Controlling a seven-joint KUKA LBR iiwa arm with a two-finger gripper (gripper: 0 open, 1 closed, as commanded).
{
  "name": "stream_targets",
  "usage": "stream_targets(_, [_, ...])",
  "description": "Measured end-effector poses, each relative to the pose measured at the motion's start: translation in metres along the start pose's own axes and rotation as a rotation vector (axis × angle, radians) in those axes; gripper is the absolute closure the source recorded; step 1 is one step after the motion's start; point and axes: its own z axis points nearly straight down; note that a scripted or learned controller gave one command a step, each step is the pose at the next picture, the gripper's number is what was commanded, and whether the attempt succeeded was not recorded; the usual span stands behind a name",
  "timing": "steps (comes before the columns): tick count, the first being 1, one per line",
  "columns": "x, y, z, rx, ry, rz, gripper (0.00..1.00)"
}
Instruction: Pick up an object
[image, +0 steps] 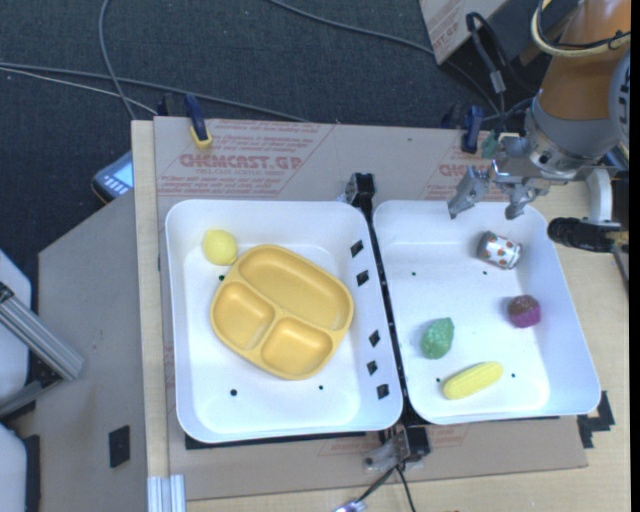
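The task names no particular object; four candidates lie in the right bin (566, 300). Nearest the gripper is a small silver can-like item (499, 250) with red spots, lying on its side toward the far right of the bin. It appears light and rigid, with a smooth, probably slippery curved wall. Recommended hold: across the short cylindrical body, fingers square to its axis, so it cannot roll out.

A dark purple rounded piece (523, 311) lies nearer, by the right wall. It looks like a toy fruit: light, firm, liable to roll. Grip across its widest part.

A green lumpy piece (437, 337) sits near the bin's middle, with a bumpy surface that likely offers good friction. A yellow corn cob (472, 379) lies just beside it at the near side, long axis running left to right. Grip the cob across its narrow width at mid-length. All four stand apart from each other, so each allows finger clearance on both sides.

The gripper (488, 204) hangs over the far rim of the right bin, above the level of the objects. Its two fingers are spread apart with nothing between them.

The left bin (190, 330) holds a yellow divided plate (282, 309) and, touching or just beside its far left edge, a yellow ball (219, 245). The plate is wide and shallow and is judged a poor target for a two-finger hold.
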Motion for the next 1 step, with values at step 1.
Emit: stream_targets(1, [0.0003, 0.0022, -0.0079, -0.014, -0.002, -0.003, 0.00])
